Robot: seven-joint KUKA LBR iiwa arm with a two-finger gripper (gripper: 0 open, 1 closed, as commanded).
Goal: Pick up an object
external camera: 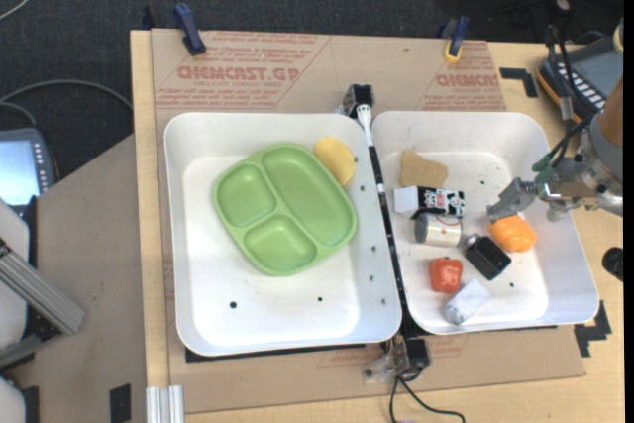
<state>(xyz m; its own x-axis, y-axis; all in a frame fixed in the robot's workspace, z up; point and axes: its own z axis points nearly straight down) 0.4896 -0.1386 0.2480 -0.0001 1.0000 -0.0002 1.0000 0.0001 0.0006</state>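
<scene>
From the camera above the bench I saw the two bins side by side. The left bin (198, 302) held a green tray (285, 208) with a yellow piece (337, 158) touching its far right corner. The right bin (570, 282) held the clutter: a tan card (424, 169) towards the far side, a white block (404, 201) beside a black-and-white carton (439, 202), a pale cylinder (438, 231) just near of them, a red piece (446, 273), a black block (487, 257), a clear wrapper (464, 302) at the near side, and an orange ball (513, 233).

The gripper (510, 198) reached in from the right and hung over the right side of that bin, just beside the orange ball on its far side. I could not tell whether the jaws stood open or closed; the grey finger blurred into the wrist hardware. Nothing showed between them.

The ball looked to me the likeliest pick. To do it well, I judged the gripper should centre over the ball before descending, since a round thing rolls off a glancing finger, and keep clear of the black block touching it.
</scene>
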